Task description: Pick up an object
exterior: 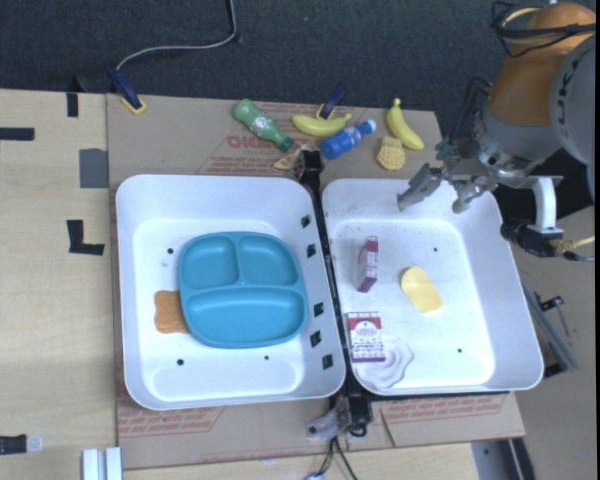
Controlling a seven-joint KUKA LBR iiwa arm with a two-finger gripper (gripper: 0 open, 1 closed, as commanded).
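The gripper (441, 192) hangs over the top edge of the right bin (515, 353), near its far right corner. Its two fingers (413, 192) are spread apart and nothing is between them. The grey arm (535, 78) with its orange band comes in from the right side. Down inside the right bin there are a few things to pick from. A yellow block (421, 290) lies in the middle of the bin, well below the gripper and a little to its left. A small dark red bar (368, 263) lies beside the block, to the left of it, and does not touch it. Lower down, near the front edge, a red and white box (366, 336) lies flat, and a white cloth (392, 366) lies just beside it, touching it. All of these things are apart from the gripper. The left bin (140, 268) holds a blue plate (243, 290) with three parts. An orange piece (167, 312) pokes out from under the left side of the plate. Behind the bins, on the brown cardboard (170, 138), there are more toys. There is a green bottle (262, 125), a banana (320, 123), a blue bottle (347, 139), a second banana (404, 126) and a small yellow waffle piece (390, 153).
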